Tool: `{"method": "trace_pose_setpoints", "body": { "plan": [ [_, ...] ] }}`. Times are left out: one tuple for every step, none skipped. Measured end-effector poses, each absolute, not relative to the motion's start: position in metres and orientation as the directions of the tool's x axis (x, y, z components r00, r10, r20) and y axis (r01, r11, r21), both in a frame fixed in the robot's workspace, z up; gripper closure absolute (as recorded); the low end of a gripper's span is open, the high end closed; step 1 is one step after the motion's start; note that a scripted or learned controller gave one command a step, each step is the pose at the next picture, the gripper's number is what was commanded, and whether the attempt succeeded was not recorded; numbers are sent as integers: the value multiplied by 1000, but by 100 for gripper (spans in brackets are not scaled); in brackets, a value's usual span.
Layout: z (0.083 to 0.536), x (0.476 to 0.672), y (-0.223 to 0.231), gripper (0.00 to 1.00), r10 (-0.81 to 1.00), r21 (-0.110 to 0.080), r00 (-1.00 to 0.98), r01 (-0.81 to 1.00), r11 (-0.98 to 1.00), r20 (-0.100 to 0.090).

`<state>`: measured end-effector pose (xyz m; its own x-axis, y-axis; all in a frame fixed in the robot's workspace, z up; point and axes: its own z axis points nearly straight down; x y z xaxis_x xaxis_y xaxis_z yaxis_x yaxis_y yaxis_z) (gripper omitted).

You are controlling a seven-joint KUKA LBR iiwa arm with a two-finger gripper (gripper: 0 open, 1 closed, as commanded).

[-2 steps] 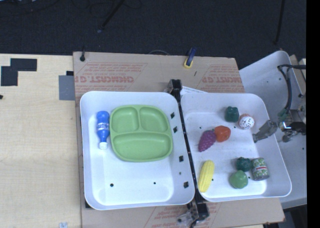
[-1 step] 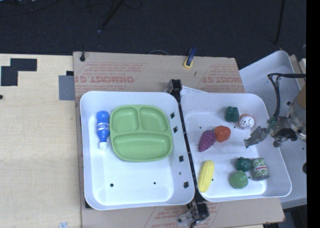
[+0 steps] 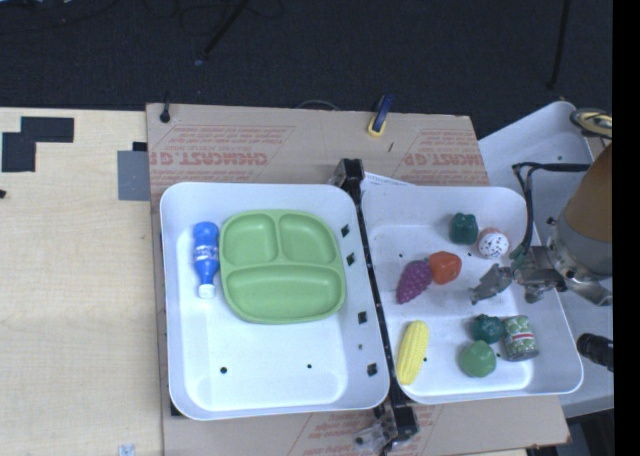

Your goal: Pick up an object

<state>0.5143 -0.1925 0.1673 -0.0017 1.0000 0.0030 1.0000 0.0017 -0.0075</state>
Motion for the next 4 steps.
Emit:
{"method": "trace_pose_setpoints", "body": {
  "plan": [
    [112,504,-185,0,1000,-8,-1,1000,1,4],
    [86,505,-182,0,1000,-4,-1,1000,1,2],
    [99,506,-184,100,1000,-1,4,1000,-4,1],
    [148,513,-192,100,1000,2,1,1000,-1,-1]
  ]
}}
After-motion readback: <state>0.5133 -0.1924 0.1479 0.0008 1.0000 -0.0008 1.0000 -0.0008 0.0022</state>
